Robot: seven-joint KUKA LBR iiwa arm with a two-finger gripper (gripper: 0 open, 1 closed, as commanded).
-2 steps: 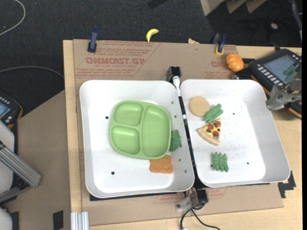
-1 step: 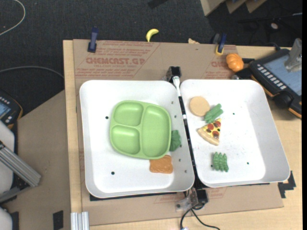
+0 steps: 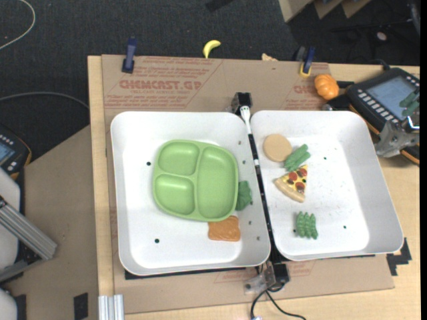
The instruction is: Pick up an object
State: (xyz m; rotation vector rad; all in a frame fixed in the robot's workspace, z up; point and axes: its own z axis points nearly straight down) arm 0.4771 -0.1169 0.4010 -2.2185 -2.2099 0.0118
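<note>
Fig. Two-bin bench, oblique top view; pick not yet begun.

Landmark: pizza slice (image 3: 292, 184), lying flat in right bin (image 3: 353, 179), nr the wall shared w/ left bin (image 3: 130, 179).

Candidate objs, all placed rel. to the slice:
- round tan biscuit (image 3: 276, 147): just above, apart.
- green leafy piece (image 3: 297, 157): above, touching or nearly touching the crust end; cannot tell which.
- green bean bundle (image 3: 306, 225): below, apart, w/ bare floor around it.
- green divided plate (image 3: 197, 180): well to the left, across the wall.
- orange-brown nugget (image 3: 224, 230): lower left, at the plate's rim.
- small green piece (image 3: 244, 195): left, wedged betw. plate and wall.

Gripper (image 3: 402, 133): grey part, far right of the slice and slightly above, outside the bin rim, over no obj. Claw state: cannot tell at this res.; nothing seen held.

Judgement, doing the step well: prob. best to target the bean bundle, since isolated and clear of walls. Approach vertically, ctr over the bundle, close across its narrow width. Avoid the slice/leaf pair (likely double contact) and anything against the shared wall (collision risk). Lift straight up, then verify hold.
</note>
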